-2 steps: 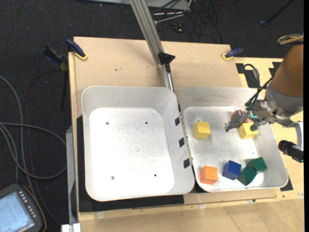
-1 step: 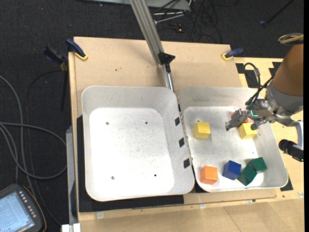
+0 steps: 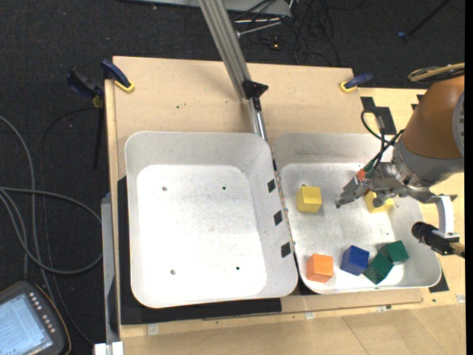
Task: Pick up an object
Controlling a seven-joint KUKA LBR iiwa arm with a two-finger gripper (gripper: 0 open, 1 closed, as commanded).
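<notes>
Several small blocks lie in the right bin [image 3: 414,283]. A yellow cube [image 3: 310,198] sits near its left wall. An orange cube [image 3: 320,267], a blue cube [image 3: 355,259] and two green blocks [image 3: 397,251] [image 3: 378,269] line the front. My gripper [image 3: 363,197] hangs low over the middle of this bin, reaching in from the right. It is open, with one dark finger [image 3: 345,198] pointing toward the yellow cube. A second small yellow block [image 3: 381,203] lies partly hidden under the gripper's right side. Nothing is lifted.
The left bin [image 3: 140,198] stands beside the right one, their rims meeting in the middle. A metal pole [image 3: 229,43] slants across the back of the bench. Blue and yellow clamps [image 3: 118,76] [image 3: 355,82] hold the board's far corners.
</notes>
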